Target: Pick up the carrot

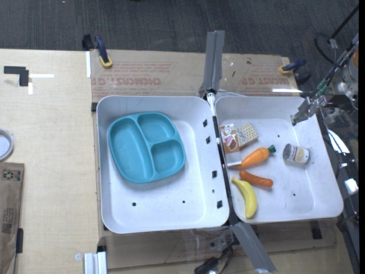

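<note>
Tool point(302, 114) hovers at the right bin's point(319, 210) upper right edge, well apart from the carrot point(255, 157); whether it is open I cannot tell. Carrot lies in that bin, between the cracker box point(238, 137) and a banana point(247, 196), ungrasped. Approach, descent and grasp all remain.

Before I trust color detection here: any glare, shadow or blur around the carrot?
In the camera view the carrot is sharp and evenly lit, casting only a faint shadow on the white right bin; mild sheen on the blue divided plate; the gripper at the bin's far right edge looks small and slightly soft.
</note>
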Controlling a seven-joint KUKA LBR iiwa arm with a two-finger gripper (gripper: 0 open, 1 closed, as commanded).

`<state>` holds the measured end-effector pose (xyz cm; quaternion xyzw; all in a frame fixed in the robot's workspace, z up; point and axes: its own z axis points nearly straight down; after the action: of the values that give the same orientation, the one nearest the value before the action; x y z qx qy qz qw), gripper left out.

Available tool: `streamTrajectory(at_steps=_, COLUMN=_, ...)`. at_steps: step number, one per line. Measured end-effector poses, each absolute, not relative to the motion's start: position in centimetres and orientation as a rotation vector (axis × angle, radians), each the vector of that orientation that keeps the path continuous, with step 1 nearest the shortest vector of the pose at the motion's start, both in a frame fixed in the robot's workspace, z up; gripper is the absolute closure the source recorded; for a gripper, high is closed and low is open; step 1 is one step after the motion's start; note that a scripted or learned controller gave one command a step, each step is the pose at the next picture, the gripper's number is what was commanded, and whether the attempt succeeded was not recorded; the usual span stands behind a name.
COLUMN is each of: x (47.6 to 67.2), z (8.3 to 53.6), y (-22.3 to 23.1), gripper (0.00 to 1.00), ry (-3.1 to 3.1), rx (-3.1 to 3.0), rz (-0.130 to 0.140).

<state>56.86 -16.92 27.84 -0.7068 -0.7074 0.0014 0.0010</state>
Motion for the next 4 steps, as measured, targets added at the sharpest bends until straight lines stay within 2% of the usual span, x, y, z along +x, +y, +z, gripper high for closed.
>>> streamTrajectory(at_steps=1, x=57.5, z=17.2, y=-11.1, gripper=0.00, ry=-2.405, rx=-2.018, rz=0.004)
streamTrajectory(at_steps=2, x=58.0, z=10.1, y=-11.7, gripper=0.00, ry=-2.555, rx=-1.863, rz=-0.016)
streamTrajectory(at_steps=3, x=57.3, z=10.1, y=-11.8, gripper=1.00, ry=-2.535, rx=-1.860, rz=-0.001)
streamTrajectory(at_steps=4, x=57.3, z=10.1, y=-11.8, gripper=0.00, ry=-2.535, rx=-1.860, rz=0.000)
